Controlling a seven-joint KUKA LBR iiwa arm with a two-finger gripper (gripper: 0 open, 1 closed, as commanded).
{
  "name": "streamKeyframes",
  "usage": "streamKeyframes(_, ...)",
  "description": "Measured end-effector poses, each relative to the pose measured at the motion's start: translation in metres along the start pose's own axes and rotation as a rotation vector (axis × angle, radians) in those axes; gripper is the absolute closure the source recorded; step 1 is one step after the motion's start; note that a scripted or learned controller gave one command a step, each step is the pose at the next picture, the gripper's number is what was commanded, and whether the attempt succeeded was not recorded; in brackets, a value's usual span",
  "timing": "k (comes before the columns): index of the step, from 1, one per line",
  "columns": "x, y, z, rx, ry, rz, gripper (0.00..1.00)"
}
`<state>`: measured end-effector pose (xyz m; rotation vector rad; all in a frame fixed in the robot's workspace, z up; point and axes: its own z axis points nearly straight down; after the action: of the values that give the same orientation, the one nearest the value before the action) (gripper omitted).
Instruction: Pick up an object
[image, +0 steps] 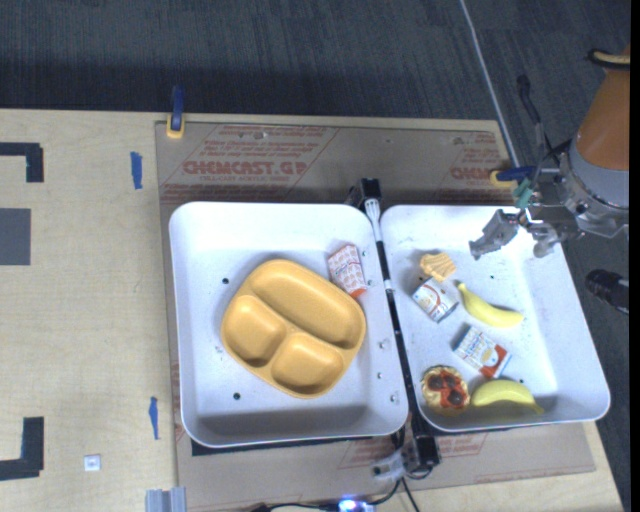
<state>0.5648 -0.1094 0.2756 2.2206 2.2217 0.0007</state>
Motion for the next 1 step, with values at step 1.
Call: streamKeyframes(1,-0.0215,-0.04,0.1305,0.001,0.0,0.001,0.0)
